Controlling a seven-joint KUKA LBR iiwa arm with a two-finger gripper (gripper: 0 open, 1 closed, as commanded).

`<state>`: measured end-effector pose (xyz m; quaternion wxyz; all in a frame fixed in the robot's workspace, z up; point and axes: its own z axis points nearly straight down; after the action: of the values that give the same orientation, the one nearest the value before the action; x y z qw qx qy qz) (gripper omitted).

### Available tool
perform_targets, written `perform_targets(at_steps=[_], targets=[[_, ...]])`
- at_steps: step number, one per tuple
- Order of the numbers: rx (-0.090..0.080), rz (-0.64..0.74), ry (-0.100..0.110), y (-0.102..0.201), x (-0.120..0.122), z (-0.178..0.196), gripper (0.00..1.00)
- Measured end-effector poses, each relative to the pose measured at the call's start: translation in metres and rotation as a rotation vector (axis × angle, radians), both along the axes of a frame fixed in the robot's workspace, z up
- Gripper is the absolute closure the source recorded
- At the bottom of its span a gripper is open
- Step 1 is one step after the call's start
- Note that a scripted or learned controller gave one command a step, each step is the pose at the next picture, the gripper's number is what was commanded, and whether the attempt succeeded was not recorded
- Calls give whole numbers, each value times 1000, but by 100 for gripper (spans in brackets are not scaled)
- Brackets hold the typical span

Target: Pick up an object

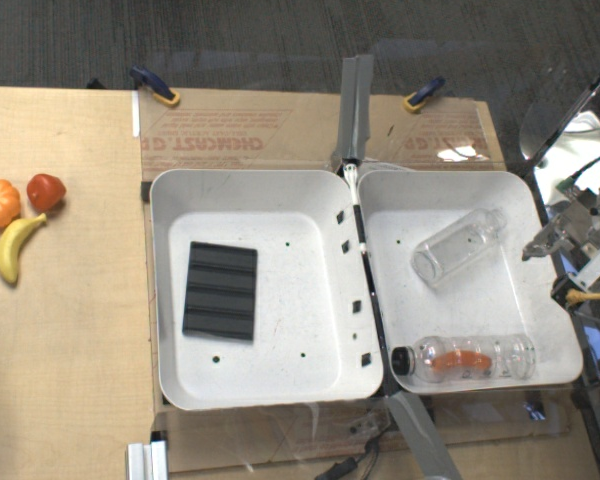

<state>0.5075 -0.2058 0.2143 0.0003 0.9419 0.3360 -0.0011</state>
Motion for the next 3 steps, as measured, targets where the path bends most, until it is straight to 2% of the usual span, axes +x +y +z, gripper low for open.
perform_targets(at_steps=[1, 2, 3], targets=[[-10, -11, -13, 43, -27, -120, 0], [0, -214, 2, 7, 75, -112, 0], [-1, -480, 2, -17, 27, 11, 0]])
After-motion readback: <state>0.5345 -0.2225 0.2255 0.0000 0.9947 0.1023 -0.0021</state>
